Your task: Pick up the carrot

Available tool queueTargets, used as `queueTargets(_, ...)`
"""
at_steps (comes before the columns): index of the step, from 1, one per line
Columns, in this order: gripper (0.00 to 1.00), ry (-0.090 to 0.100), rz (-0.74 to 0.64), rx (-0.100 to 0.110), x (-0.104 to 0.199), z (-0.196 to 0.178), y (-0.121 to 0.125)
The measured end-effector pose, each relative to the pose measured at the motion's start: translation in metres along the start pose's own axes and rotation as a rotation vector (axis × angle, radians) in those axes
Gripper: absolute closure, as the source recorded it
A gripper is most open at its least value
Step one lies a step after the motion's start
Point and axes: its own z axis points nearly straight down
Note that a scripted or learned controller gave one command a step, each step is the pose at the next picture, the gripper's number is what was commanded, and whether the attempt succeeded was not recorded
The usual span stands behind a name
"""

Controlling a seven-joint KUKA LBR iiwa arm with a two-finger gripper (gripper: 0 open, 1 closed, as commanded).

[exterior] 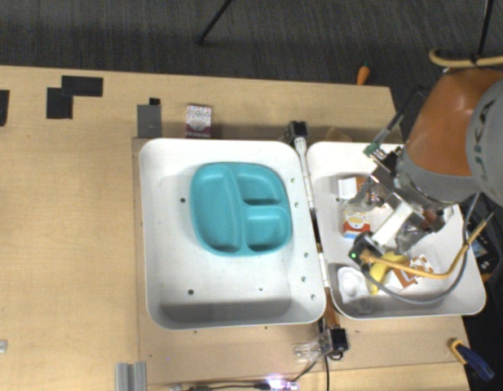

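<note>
My gripper (406,222) hangs low over the middle of the right bin (328,165), under the grey and orange wrist, which hides much of the bin's contents. A small orange-red piece (353,226), possibly the carrot, lies just left of the gripper beside a pale, clear item (357,213). I cannot tell whether anything is between the fingers.
The left bin (165,243) holds a teal divided plate (239,206). In the right bin lie a white card (346,188), a white round item (350,280) at the front left, and an orange-and-white packet (412,267). A small patterned cube (199,119) stands behind the left bin.
</note>
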Motion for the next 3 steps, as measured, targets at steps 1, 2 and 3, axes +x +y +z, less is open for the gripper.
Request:
queueTargets(1,0.00,-0.004,0.131,0.001,-0.025,-0.013,0.025)
queueTargets(2,0.00,-0.005,0.367,0.005,-0.016,0.033,0.014)
queueTargets(3,0.00,-0.004,0.551,0.006,-0.012,0.047,0.010)
